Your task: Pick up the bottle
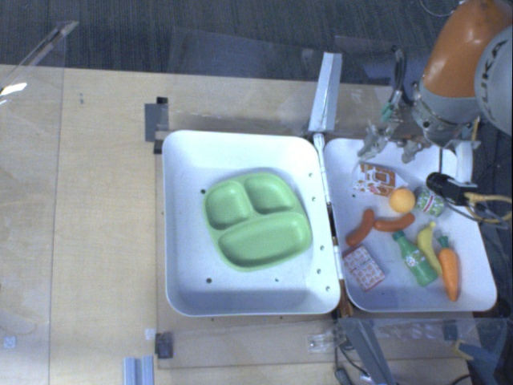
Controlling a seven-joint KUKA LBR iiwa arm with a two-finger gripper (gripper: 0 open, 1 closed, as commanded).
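Bottle (417,260) seen lying flat in right bin (481,291), cap toward upper left; end effector (393,141) spread, nothing pinched

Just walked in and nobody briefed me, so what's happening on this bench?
A robot arm reaches in over the right bin, its gripper above the bin's far end, holding nothing. The green bottle it is after lies near the front of that bin, between a sausage and a carrot. The left bin holds a green divided tray.
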